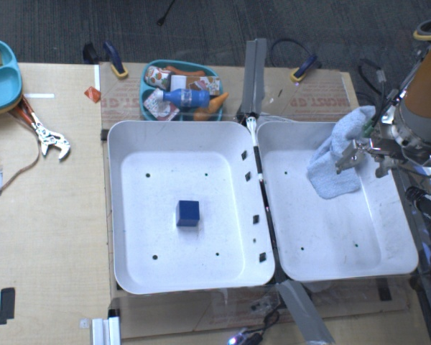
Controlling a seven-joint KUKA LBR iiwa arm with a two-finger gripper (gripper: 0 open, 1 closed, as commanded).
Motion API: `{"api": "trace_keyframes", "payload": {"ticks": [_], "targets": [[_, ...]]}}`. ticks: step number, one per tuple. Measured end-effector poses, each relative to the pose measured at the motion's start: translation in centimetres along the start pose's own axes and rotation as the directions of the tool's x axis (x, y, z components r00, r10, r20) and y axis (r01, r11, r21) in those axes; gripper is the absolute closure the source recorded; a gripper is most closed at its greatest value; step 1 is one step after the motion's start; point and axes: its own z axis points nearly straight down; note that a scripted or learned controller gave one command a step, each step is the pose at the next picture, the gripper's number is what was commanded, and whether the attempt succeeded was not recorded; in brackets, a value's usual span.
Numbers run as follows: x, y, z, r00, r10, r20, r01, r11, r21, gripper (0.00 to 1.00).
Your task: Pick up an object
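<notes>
A pale grey-blue cloth [335, 165] lies bunched in the right bin [345, 257], stretching from the bin's far right rim down toward its middle. My gripper [361, 164] hangs right over the cloth's right side, at the end of the arm reaching in from the right. Its metal parts overlap the cloth, and whether the cloth is gripped is not visible. A small blue cube [188, 213] sits alone near the middle of the left bin [136, 264], far from the gripper.
Behind the left bin stands a teal bowl [149, 74] holding a blue bottle and other small items. A wrench [49, 139] and a light-blue tray [0, 77] lie on the wooden bench at the far left. Clamps sit along the bench's back edge.
</notes>
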Motion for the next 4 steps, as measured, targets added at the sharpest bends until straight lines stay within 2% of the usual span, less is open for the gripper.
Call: {"api": "trace_keyframes", "payload": {"ticks": [1,2,3,4], "targets": [[-3.7,-1.6,13.9,0.999,-0.053,0.0,0.053,0.999,-0.003,0.0],[-5.3,4.7,13.8,0.999,-0.035,-0.005,0.035,0.999,-0.004,0.0],[-5.1,10.8,13.9,0.969,-0.247,-0.005,0.247,0.969,0.003,0.0],[1.8,10.2,13.8,0.741,-0.672,-0.001,0.672,0.741,-0.001,0.0]]}}
